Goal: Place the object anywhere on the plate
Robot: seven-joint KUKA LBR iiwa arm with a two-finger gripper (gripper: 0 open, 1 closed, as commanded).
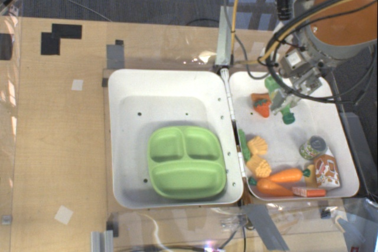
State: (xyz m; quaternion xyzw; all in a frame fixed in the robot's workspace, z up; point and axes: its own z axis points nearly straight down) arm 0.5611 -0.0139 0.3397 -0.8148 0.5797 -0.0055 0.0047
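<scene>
A light green plate [186, 161] with three compartments lies in the left bin [127, 127], toward its front. My gripper [282, 101] hangs low over the back of the right bin [342, 127], far from the plate. Just to its left lies a small red and orange toy [261, 105]. Green pieces show right at the gripper, one above it [272, 84] and one below [288, 118]; I cannot tell whether they belong to a held thing. The wrist and cables hide what is under the gripper.
The front of the right bin holds two orange carrots [282, 176], yellow toy pieces [257, 145], a thin green piece [242, 143], a small can [315, 147], a printed box [326, 172] and a red item [308, 192]. A metal divider [231, 121] separates the bins.
</scene>
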